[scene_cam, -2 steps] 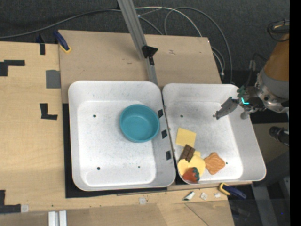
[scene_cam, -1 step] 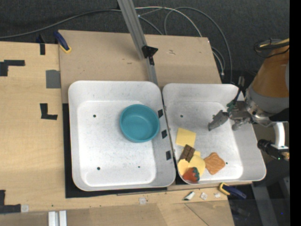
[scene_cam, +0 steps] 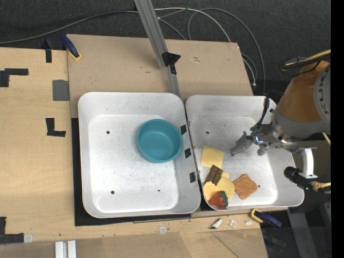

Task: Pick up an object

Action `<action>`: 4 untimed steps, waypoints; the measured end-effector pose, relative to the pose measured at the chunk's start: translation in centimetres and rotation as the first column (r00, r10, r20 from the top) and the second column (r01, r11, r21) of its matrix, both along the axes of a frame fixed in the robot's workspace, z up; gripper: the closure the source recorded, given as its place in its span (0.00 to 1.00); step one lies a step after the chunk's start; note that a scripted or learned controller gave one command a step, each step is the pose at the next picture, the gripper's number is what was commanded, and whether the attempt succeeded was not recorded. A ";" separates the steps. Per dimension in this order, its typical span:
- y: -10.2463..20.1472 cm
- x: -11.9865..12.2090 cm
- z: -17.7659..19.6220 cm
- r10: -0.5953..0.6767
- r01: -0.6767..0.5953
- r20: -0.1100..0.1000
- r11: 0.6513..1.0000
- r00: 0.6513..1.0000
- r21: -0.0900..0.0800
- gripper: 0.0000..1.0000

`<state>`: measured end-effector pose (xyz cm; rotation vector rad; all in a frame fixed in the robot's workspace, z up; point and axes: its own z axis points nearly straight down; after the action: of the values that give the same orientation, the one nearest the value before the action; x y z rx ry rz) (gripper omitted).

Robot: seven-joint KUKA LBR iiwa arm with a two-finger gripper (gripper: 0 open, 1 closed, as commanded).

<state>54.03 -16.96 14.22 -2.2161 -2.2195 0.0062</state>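
Observation:
My gripper (scene_cam: pixel 250 145) hangs over the right bin (scene_cam: pixel 226 112), near its right side, with its two fingers spread apart and nothing between them. Below and left of it lie a pale yellow block (scene_cam: pixel 212 157), a small brown chocolate-like piece (scene_cam: pixel 215 174), a yellow round piece (scene_cam: pixel 225 187), a red strawberry-like toy (scene_cam: pixel 218 199) and an orange toast-like piece (scene_cam: pixel 245 186). These sit in the bin's lower part, apart from the fingers. A teal bowl (scene_cam: pixel 158 140) stands in the left bin (scene_cam: pixel 102 171).
A grey metal pole (scene_cam: pixel 153 31) slants over the bench above the bins. Cables (scene_cam: pixel 215 20) trail across the dark floor at the top. Blue-and-yellow clamps (scene_cam: pixel 71 47) hold the board's corners. The arm's orange band (scene_cam: pixel 301 98) sits at the right.

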 end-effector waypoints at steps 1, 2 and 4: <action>0.1 -0.1 -5.3 0.000 0.000 0.003 1.000 1.000 -0.001 0.00; 0.1 -0.1 -4.1 0.001 -0.001 0.003 1.000 1.000 0.000 1.00; 0.4 -0.3 4.6 0.000 0.000 0.010 1.000 1.000 -0.002 1.00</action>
<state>53.74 -16.56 18.82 -2.2219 -2.2256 -0.0025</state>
